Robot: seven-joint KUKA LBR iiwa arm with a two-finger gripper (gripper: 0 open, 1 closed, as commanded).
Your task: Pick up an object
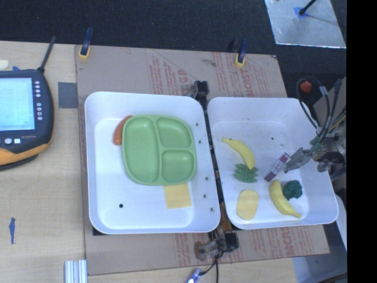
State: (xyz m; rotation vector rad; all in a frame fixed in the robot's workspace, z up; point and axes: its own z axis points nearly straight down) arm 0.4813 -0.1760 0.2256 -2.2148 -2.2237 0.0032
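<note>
The right bin [268, 108] holds a yellow banana [240, 151], a green leafy piece [245, 173], a pale yellow oval piece [247, 204], a second banana [283, 199] and a dark green broccoli [292, 188]. My gripper [294, 160] reaches in low from the right edge, above the broccoli and the second banana. A small purple-and-white piece [276, 169] lies right at its tip; whether the two touch is unclear.
The left bin [100, 158] carries a green divided plate [159, 150], an orange piece [119, 131] tucked under the plate's left edge, and a yellow square slice [177, 196]. A handheld control pad [20, 114] rests at the far left. Cables hang at the right.
</note>
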